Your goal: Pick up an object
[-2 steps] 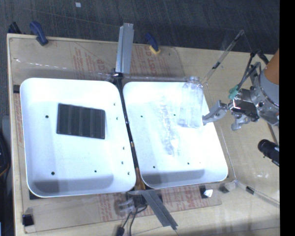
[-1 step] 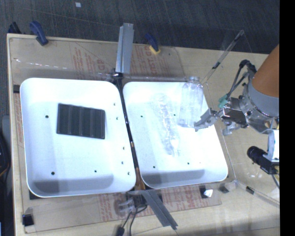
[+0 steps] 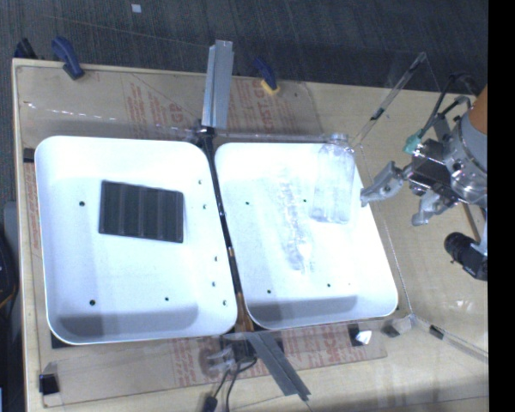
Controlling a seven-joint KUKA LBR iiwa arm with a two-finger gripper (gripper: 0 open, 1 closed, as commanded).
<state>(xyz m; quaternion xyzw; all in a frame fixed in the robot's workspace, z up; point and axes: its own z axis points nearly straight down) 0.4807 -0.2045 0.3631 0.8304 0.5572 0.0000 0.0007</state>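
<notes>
Right now I have the pincer (image 3: 401, 197) released and empty just right of the right bin (image 3: 373, 303), so I judge we're at approach, needing a leftward reach and descent onto the clear object (image 3: 332, 184) at its far-right corner.

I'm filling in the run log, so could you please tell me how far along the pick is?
Nothing looks done yet. The gripper is beside the right bin, outside its rim, with nothing between its fingers. The dark block lies flat in the left bin, untouched. Reaching in, grasping and lifting are all left.
</notes>
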